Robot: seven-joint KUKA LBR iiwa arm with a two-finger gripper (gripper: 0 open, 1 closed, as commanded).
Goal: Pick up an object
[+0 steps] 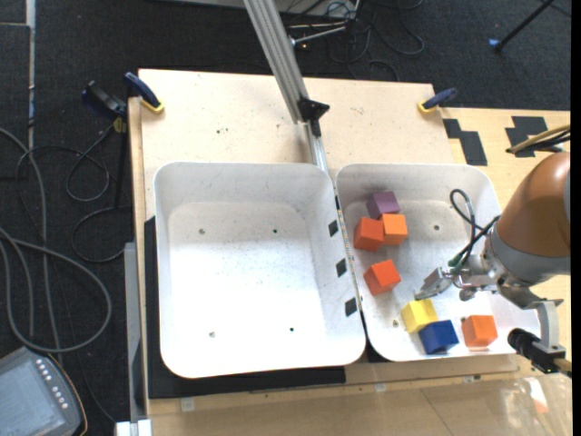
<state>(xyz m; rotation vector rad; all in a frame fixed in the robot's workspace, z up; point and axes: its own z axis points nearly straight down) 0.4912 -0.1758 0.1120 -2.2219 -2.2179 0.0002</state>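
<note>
Two shallow white bins side by side on a pale table [236, 116]: left bin [182, 189], right bin [472, 184]. In the right bin, seven small blocks. Toward the far left part, a purple block [383, 202], touching or nearly touching a light orange block [395, 228] just in front of it, and a deeper orange block [369, 233] pressed against that one's left side. A little nearer, alone, another orange block [382, 275]. Along the near wall, a yellow block [418, 314], a blue block [438, 336] touching its near right corner, and an orange block [479, 331] just to the right of the blue one, apart from it. Grey arm with orange band [536, 221] reaching in from the right over the right bin. Tool [434, 284] low over the bin floor, between the lone orange block and the yellow block, just above the yellow one; fingers slightly apart, nothing between them. Black cable [465, 212] looping up behind the tool. Slanted metal pole [277, 48] meeting the table at the seam between the bins. Blue and yellow clamps [143, 92] at the far table corners.
</note>
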